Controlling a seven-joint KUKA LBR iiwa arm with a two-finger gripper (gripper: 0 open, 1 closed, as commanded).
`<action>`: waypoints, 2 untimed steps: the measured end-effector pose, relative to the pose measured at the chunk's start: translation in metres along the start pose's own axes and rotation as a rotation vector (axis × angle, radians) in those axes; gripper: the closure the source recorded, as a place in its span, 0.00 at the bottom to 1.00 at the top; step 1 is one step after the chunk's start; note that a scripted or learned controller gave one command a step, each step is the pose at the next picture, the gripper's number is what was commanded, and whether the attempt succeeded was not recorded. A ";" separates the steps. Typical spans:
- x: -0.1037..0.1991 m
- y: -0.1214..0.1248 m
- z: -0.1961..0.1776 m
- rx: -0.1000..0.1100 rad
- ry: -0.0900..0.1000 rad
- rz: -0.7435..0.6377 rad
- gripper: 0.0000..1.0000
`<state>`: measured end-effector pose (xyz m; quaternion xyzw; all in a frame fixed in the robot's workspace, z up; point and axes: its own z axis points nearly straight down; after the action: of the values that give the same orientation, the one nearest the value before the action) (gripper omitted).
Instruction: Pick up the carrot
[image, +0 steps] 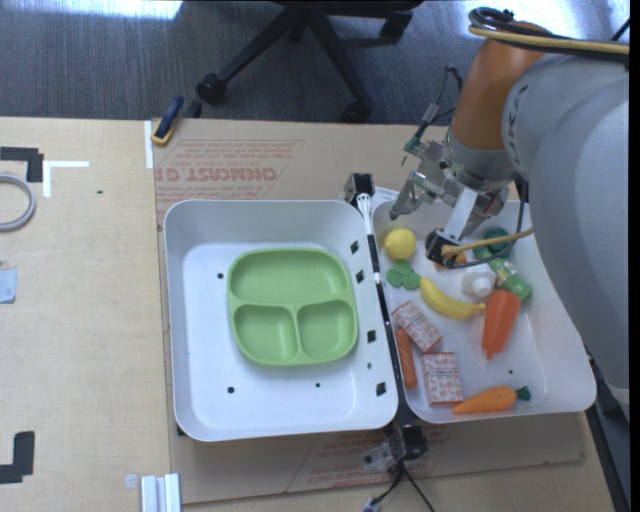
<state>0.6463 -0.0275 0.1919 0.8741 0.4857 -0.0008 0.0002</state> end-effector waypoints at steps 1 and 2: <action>-0.099 -0.038 -0.008 0.001 0.001 -0.075 0.00; -0.030 -0.004 0.000 0.001 0.000 0.054 0.00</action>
<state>0.6272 -0.0505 0.1917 0.8869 0.4620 -0.0009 -0.0002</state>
